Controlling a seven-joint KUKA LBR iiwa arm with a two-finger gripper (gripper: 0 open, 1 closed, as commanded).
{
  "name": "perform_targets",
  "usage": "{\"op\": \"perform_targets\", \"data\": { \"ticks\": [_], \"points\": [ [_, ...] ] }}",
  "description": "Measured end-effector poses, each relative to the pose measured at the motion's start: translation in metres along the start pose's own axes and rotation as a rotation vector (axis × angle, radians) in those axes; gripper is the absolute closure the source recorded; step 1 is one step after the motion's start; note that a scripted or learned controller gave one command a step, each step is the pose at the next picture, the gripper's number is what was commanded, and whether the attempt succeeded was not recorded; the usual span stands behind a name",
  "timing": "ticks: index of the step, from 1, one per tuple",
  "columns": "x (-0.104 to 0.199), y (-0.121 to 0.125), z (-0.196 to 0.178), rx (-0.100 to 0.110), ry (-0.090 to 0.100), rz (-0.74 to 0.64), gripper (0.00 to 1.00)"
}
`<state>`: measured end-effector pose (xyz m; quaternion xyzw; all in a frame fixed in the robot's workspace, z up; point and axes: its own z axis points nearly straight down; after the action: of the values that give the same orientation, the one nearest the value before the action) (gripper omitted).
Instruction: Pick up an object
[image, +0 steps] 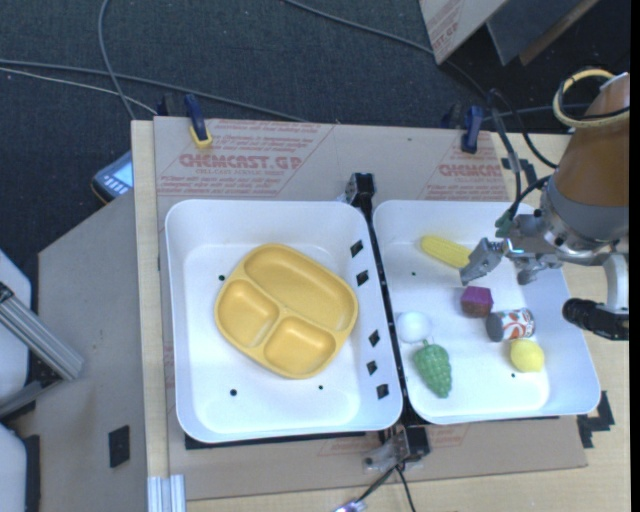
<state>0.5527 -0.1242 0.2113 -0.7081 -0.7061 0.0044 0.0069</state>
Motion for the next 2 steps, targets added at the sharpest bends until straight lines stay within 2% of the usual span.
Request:
{"op": "perform_targets", "data": {
  "ticks": [1,2],
  "points": [
    [0.000,0.002,-0.006,-0.012,-0.002,-0.003,0.00],
    [0.001,0.004,0.038,-0.007,-0.001,-0.003,0.00]
  ]
}}
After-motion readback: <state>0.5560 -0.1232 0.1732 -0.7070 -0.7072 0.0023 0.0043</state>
